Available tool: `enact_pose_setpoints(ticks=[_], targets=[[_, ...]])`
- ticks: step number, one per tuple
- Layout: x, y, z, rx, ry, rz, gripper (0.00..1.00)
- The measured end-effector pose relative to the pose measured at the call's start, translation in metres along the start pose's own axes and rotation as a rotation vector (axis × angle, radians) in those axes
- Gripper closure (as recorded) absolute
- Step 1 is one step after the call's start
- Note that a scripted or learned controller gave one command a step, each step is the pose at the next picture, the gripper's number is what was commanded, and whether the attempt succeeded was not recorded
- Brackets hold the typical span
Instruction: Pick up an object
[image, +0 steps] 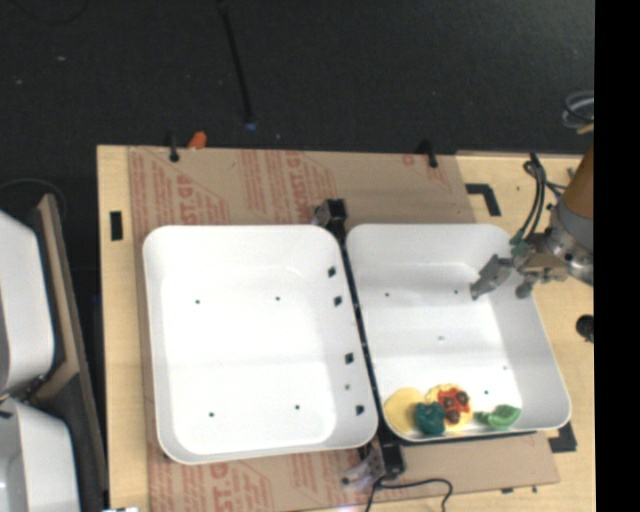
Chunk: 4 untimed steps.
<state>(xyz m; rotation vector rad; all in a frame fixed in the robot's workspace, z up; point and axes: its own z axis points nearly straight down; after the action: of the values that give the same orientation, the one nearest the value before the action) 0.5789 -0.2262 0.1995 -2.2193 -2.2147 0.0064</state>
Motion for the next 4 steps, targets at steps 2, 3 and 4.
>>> enact_pose_setpoints(ticks=[2, 3, 4], targets=[[0.007, 0.008, 0.051, -0.004, -0.001, -0.002, 0.00], [0.006, 0.008, 0.101, -0.004, -0.001, -0.002, 0.00], [0.005, 0.009, 0.088, -0.010, -0.003, -0.001, 1.00]])
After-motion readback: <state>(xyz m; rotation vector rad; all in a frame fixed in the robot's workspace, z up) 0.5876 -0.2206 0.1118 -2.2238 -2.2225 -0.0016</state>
